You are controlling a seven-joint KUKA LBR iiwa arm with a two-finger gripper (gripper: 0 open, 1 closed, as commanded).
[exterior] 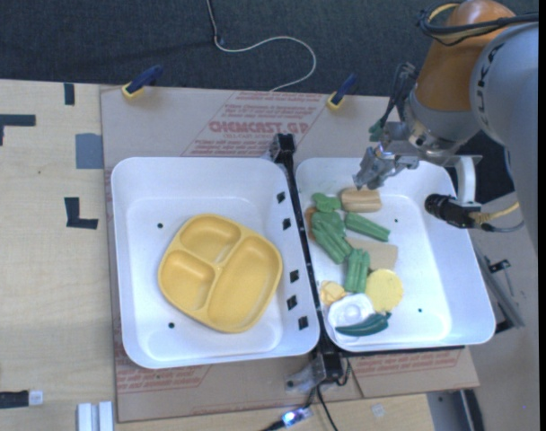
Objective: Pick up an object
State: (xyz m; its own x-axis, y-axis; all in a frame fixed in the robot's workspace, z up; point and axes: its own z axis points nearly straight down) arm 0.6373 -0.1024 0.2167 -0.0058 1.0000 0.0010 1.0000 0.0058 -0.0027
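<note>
Camera view, looking down at a slant: two white bins side by side on the bench [39, 241]. Left bin [138, 187] has one yellow divided plate [221, 272], sitting flat near the middle. Right bin [453, 285] holds a pile of toy food along its left half: tan bun [361, 201] at the top, green pods [330, 232] below and left of it, another green piece [367, 228] just under the bun, a beige slab [383, 257], a green cactus-like piece [356, 270], yellow disc [384, 288], a white piece [348, 312] with a dark green pepper [363, 327] across its lower edge, small yellow bit [331, 291] by the divider.

Arm [471, 52] comes in from the right, orange band up top. Hand [370, 178] is low over the top of the right bin, tips right at the upper edge of the bun, touching or very nearly so. Can't tell how far the fingers are open, they blur into one dark-grey shape. Nothing visibly clamped between them; bun looks to be lying in the bin.

Cardboard sheet [246, 124] under the bins, clamped at its top edge by two blue-yellow clips [142, 81]. White cable [255, 43] loops across the dark floor behind.
</note>
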